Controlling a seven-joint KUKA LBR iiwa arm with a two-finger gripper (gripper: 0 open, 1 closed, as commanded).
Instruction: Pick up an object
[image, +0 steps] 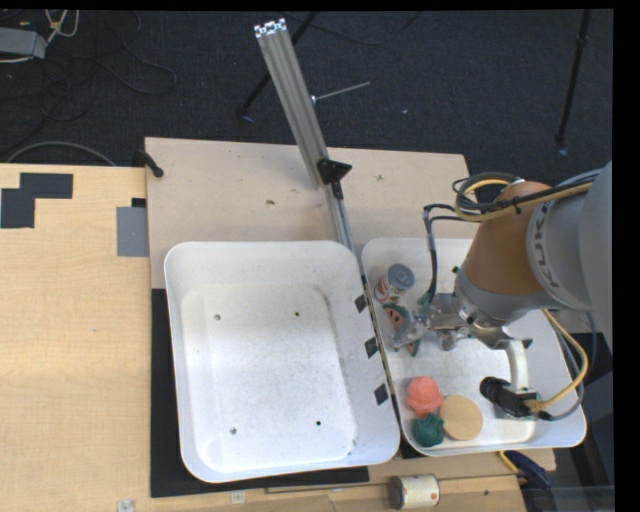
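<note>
My gripper is low in the right bin, near its left wall. Just beside it lies a small orange and white thing, partly hidden by the gripper. A small can with a grey-blue top stands a little farther back. At the front of the bin sit a pink-red ball, a tan round disc and a dark green lump, close together. None of these three touches the gripper.
The left bin lies beside the right one, with black clips along the shared wall. An aluminium rail slants up from between the bins. A small cylinder lies on the bench in front of the bins.
</note>
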